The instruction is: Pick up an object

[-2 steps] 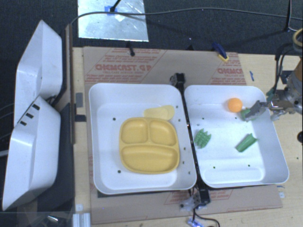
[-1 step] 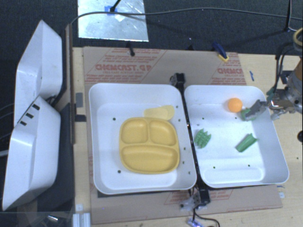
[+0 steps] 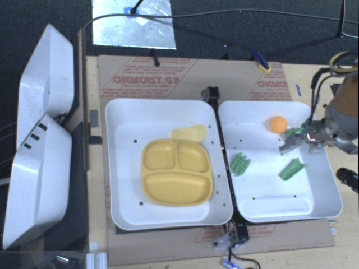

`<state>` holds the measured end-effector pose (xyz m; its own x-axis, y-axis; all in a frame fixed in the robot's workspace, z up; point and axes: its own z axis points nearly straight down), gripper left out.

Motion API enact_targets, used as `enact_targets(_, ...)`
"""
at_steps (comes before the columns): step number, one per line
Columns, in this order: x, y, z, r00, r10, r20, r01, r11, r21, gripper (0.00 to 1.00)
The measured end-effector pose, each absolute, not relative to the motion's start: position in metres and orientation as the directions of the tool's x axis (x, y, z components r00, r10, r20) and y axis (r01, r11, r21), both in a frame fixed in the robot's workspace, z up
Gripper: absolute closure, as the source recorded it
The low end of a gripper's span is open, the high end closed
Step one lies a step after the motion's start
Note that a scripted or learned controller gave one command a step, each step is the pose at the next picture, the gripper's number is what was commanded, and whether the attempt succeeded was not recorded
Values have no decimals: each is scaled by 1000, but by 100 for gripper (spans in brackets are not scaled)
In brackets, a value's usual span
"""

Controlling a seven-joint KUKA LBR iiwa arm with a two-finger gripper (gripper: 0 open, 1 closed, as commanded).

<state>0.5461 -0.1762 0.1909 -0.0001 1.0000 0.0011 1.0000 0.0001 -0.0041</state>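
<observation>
Your claw (image 3: 293,139) hovers over the right bin (image 3: 280,203), grip unreadable from here; ball (image 3: 278,124) beside it, open white floor toward the near rim.

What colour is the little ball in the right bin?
Orange. The ball shows clearly in the camera view, near the bin's far side.

Grey arm entering from the right, orange band above wrist, hand (image 3: 293,140) low, pointing left, grip seemingly empty

Grey arm (image 3: 343,129), orange band, looped cables, metal claw (image 3: 294,138).
</observation>
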Motion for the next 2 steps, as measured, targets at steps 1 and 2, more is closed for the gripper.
enact_targets(1,547,-178,149,0,1000,1,1000,0,-3,0)
enact_targets(2,546,-187,102,0,1000,1,1000,0,-3,0)
